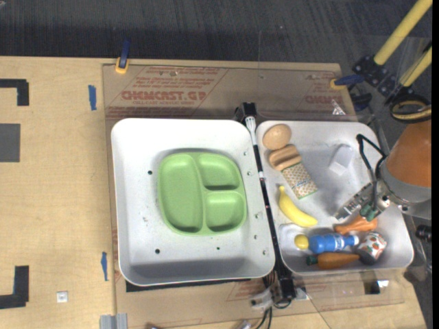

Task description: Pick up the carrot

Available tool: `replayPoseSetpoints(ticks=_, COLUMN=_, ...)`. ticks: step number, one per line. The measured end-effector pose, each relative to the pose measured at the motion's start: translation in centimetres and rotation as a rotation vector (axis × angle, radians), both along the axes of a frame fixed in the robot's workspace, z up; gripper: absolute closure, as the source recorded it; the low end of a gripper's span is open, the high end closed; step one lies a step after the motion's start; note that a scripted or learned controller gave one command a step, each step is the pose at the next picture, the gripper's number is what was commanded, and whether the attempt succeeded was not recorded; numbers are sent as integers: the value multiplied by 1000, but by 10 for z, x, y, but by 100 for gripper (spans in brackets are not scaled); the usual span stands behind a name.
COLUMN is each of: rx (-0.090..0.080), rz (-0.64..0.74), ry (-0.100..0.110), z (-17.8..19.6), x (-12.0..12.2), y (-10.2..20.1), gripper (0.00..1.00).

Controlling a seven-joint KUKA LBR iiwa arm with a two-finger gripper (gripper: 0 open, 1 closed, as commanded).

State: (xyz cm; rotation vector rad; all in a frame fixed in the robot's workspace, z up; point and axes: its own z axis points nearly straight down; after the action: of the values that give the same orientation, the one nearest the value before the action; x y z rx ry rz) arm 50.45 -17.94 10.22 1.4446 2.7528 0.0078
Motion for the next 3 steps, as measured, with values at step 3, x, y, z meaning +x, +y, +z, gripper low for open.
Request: replayPoseSetpoints(ticks=3, rx=-7, rz=359, ry=-1, z=11, x=-13, y=-29, gripper=100)
